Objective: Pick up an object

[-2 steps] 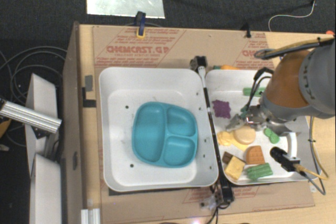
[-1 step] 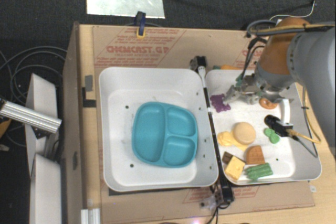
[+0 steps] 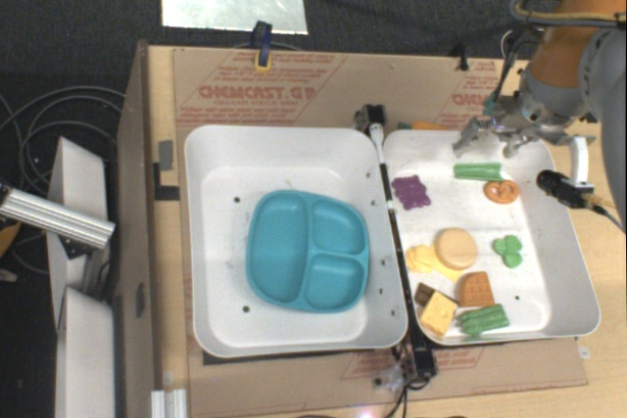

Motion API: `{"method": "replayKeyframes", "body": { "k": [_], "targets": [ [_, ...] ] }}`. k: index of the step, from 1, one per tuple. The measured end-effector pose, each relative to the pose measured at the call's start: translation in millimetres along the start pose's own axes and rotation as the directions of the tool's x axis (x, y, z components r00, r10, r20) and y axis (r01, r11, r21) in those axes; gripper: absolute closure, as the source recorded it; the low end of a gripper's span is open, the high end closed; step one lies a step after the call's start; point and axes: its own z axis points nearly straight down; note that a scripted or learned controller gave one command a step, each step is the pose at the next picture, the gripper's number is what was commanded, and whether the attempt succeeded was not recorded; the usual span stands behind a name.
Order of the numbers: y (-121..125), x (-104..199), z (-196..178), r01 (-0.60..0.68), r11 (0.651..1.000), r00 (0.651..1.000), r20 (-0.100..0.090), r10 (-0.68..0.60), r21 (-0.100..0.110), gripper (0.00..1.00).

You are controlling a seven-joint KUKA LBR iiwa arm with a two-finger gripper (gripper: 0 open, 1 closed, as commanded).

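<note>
My gripper [image 3: 487,142] hangs over the back edge of the right bin [image 3: 573,294], open with nothing between its fingers. Just in front of it lies a green cylinder [image 3: 477,171]. An orange ring [image 3: 502,192] and a purple piece [image 3: 411,192] lie close by. Further forward sit a round tan bun [image 3: 456,248], a yellow piece [image 3: 419,259], a green leafy piece [image 3: 507,250], a brown waffle [image 3: 476,289], a yellow block [image 3: 438,313], a small dark brown piece [image 3: 423,294] and a green pickle [image 3: 483,319].
The left bin [image 3: 216,171] holds a teal divided plate [image 3: 309,250]. A raised divider [image 3: 387,210] runs between the two bins. Cardboard [image 3: 294,88] lies under and behind both.
</note>
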Motion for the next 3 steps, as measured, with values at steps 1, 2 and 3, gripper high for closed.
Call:
{"method": "replayKeyframes", "body": {
  "k": [1, 2, 3],
  "targets": [
    [-22, 3, 60, 0.002, 1.000, 1.000, -0.002, -0.002, 0.005, 0.00],
    [-15, -25, 58, 0.001, 1.000, 1.000, -0.003, -0.001, 0.007, 0.00],
    [-2, -24, 58, 0.005, 1.000, 1.000, -0.004, -0.005, 0.006, 0.00]
  ]
}}
